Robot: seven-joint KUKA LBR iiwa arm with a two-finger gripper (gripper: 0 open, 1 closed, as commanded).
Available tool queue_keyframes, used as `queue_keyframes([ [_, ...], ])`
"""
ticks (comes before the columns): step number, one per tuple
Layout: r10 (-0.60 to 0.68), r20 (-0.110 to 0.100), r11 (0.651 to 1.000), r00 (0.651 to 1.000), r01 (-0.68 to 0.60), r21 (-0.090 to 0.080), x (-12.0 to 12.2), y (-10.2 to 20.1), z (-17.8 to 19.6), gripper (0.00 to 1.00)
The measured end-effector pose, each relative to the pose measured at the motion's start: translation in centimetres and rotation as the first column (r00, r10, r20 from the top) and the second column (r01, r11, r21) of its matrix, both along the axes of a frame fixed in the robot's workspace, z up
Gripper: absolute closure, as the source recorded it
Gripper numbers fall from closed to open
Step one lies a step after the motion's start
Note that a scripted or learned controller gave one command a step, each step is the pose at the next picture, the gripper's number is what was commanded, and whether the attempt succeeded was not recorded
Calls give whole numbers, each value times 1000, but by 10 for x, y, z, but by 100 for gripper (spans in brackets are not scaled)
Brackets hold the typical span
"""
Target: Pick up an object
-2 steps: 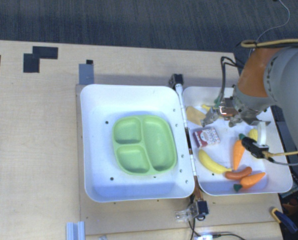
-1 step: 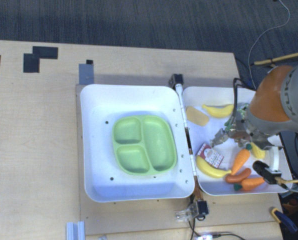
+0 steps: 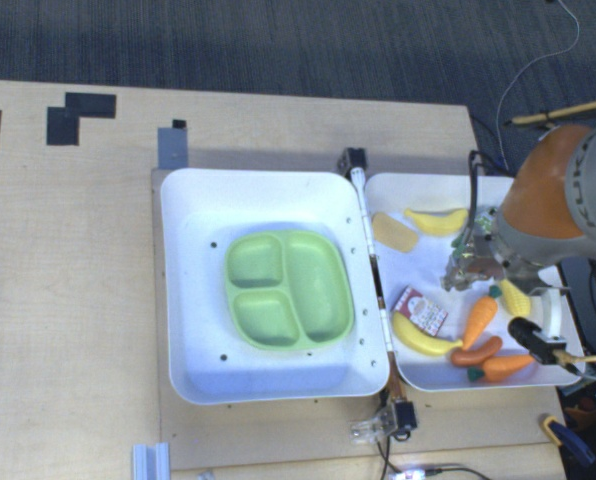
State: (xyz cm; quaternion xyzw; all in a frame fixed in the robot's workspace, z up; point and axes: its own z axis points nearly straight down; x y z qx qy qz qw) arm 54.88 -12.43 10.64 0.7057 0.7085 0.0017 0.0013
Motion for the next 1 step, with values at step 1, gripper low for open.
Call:
queue_keyframes([
  [1,2,2,1000,1000,-2,-2,117,-53,14,100],
])
